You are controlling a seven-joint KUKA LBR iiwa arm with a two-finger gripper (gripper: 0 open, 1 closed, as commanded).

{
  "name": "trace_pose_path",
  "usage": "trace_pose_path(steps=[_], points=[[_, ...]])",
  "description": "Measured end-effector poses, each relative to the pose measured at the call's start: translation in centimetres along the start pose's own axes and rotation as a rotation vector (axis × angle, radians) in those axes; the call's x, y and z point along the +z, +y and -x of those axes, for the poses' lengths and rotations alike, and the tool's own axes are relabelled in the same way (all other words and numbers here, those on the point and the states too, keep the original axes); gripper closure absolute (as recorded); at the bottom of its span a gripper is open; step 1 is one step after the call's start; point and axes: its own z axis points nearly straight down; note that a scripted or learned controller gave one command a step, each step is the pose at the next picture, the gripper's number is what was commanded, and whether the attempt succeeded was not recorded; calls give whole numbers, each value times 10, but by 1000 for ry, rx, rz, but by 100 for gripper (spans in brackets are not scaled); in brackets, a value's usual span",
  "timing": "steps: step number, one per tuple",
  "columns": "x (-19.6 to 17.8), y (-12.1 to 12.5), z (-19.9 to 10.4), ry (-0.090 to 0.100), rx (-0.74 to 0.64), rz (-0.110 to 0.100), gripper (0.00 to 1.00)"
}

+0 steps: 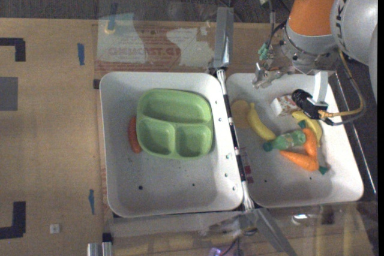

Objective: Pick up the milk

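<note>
White and small, the milk carton (pixel 282 106) lies in the right bin (pixel 345 186), upper middle, just beside a banana (pixel 259 124) and carrots (pixel 302 157). Above it, near the bin's top edge, hangs the pincer (pixel 264 77); whether it is released or clenched cannot be told.

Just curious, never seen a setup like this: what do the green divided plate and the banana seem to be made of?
Green divided plate: likely molded plastic, with uniform color and soft sheen. Banana: probably toy plastic, an even, smooth yellow, though a real one can't be excluded.
</note>
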Motion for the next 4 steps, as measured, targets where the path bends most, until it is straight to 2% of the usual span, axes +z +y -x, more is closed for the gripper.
trace_pose_path(steps=[1,2,3,4], points=[[-11,1,1,-1,0,4,100],[-11,1,0,-1,0,3,0],[13,-4,71,-1,-88,-3,0],[95,-5,117,-13,-107,34,0]])
